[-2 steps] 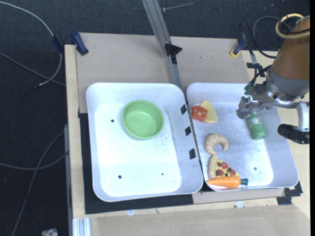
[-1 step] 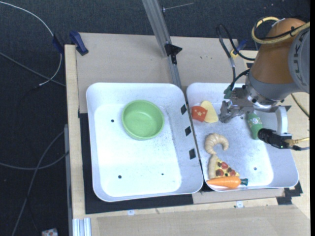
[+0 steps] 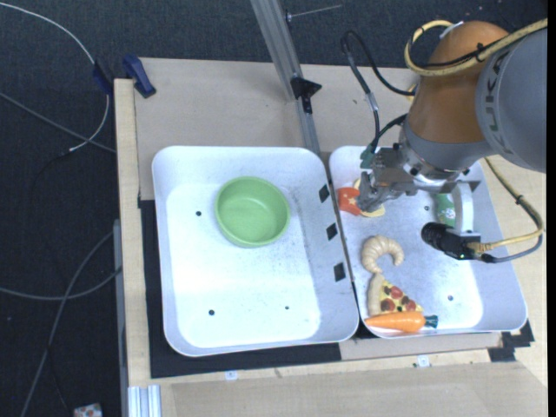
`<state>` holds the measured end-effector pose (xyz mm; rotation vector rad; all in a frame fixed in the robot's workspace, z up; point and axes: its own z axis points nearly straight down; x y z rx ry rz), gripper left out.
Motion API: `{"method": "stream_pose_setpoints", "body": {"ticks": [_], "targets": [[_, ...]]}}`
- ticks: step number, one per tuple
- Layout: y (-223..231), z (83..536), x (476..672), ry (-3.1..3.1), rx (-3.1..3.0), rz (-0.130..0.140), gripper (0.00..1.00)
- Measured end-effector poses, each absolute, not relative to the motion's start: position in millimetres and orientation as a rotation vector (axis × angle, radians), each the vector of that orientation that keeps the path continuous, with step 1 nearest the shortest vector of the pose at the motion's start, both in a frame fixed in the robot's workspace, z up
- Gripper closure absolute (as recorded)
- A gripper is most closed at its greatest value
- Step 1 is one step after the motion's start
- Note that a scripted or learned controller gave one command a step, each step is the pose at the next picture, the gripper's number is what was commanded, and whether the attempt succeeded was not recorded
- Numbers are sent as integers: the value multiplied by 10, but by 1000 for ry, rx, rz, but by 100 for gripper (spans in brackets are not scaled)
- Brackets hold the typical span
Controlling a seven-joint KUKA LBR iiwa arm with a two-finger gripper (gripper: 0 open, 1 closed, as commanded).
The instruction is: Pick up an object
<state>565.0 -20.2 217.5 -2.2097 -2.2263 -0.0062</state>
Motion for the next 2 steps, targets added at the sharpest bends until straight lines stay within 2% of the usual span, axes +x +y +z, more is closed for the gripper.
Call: {"method": "stream_pose_setpoints", "body": {"ticks": [1, 2], "targets": [[309, 2135, 5533, -2218, -2204, 8, 100], [778, 2201, 5527, -2224, -2211, -1, 100]]}}
